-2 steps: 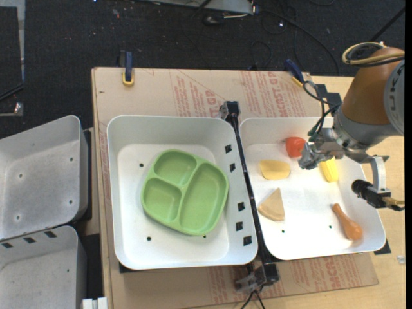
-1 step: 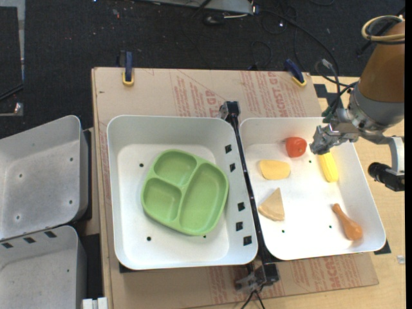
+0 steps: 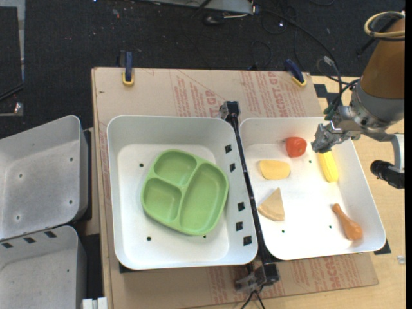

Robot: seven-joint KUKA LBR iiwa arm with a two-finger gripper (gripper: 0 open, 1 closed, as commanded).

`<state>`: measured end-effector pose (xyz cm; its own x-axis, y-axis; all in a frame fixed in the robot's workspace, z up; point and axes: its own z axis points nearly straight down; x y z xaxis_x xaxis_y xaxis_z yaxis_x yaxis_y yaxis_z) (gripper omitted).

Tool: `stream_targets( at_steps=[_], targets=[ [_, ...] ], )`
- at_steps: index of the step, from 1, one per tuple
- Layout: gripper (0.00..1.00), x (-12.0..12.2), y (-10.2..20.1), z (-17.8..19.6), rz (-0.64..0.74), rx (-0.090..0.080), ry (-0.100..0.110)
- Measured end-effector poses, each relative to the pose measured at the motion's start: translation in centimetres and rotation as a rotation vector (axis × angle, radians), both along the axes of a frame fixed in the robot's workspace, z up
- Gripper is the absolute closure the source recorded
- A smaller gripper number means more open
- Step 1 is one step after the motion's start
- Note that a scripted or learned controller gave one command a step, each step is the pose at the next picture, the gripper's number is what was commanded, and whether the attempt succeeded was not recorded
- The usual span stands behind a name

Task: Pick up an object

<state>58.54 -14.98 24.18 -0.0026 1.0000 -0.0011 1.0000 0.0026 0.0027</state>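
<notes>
- White spare trays [image 3: 42, 172] sit far left, off the cardboard-topped table [image 3: 187, 92].
- Left bin [image 3: 122, 134] holds a green divided plate [image 3: 185, 191], three compartments, lying flat near the bin's middle, tilted diagonally.
- Black divider clips [image 3: 239, 172] run between the two bins, which touch side by side.
- Right bin [image 3: 309, 253] holds five toy food items, all apart from each other.
- Pale wedge [image 3: 273, 206], like a cheese or bread slice, lies near the bin's left wall, low centre.
- Yellow-orange oval piece [image 3: 275, 168] sits just above the wedge.
- Red tomato [image 3: 296, 146] sits near the back of the bin, just left of the gripper.
- Gripper [image 3: 324, 143] is low over the back right part of the bin, right at the top end of the yellow corn [image 3: 329, 166].
- Fingers: can't tell whether open or closed, and can't tell whether anything is in them; the corn appears to lie on the bin floor.
- Orange drumstick [image 3: 347, 222] lies toward the front right corner, well apart from the gripper.
- Arm [image 3: 385, 82], grey with an orange band, comes in from the right edge.
- Blue-and-yellow clamps [image 3: 128, 69] hold the cardboard at the back edge.
</notes>
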Motion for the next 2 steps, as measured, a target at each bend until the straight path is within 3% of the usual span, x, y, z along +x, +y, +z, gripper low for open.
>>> stream_targets(
  at_steps=[2],
  targets=[
    [1.00,-2.9,10.8,1.1,0.005,0.003,0.004]
  ],
)
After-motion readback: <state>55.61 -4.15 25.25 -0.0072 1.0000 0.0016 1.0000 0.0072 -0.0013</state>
